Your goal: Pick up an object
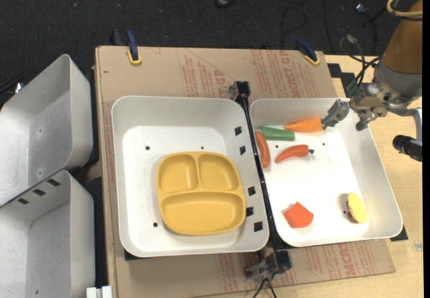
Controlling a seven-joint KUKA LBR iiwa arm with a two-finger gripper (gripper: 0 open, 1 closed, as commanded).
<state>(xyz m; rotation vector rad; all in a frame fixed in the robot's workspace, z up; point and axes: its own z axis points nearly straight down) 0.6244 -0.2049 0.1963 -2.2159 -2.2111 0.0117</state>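
- Camera view: the bench (168, 65) carries two shallow white bins side by side, the left bin (127, 156) and the right bin (376, 176), with a black divider strip where they meet.
- A yellow sectioned tray (200, 192) lies flat in the left bin, a little toward its near edge.
- The right bin holds the loose items. A carrot (304, 125) lies near the far edge, and a green stick (277, 133) lies just beside it on the left, end to end.
- A red sausage (262, 149) lies along the bin's left wall, near the divider.
- A red chilli (292, 153) lies just right of the sausage, below the carrot and the green stick.
- An orange wedge (298, 215) sits toward the near edge, around the middle of it.
- A yellow piece (356, 209) rests near the near right corner, well apart from the wedge.
- The arm comes in from the right, and its gripper (349, 115) stands over the far right corner of the right bin, with its two fingers spread apart and nothing between them.
- One finger (334, 114) reaches toward the carrot's right end; whether it touches cannot be told.
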